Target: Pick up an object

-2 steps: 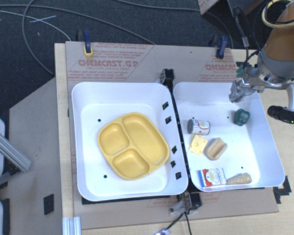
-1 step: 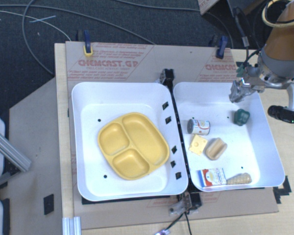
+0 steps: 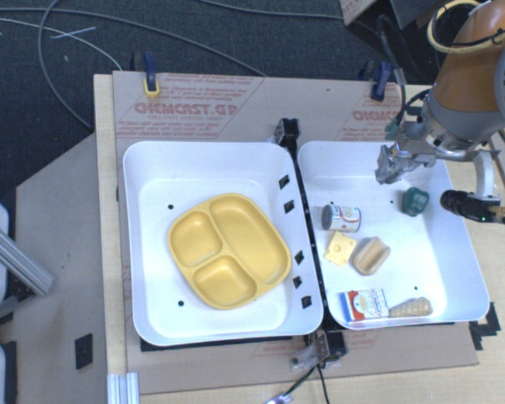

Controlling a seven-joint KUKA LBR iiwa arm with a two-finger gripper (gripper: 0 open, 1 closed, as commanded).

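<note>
Arm: we see it reaching in from the right, wrist bent down over the right bin.
Pincer: low at the bin's far side; we cannot tell its opening or any hold.
Objects: green cup just beside it; can, cheese wedge, bread roll nearer the middle.

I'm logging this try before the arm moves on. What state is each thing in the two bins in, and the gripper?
Yellow divided tray: flat in left bin.
Small can: on its side.
Cheese wedge: lying flat.
Bread roll: lying beside the wedge.
Carton: lying flat.
Cone: on its side.
Green piece: loose, ungripped.
Gripper: over right bin.
</note>
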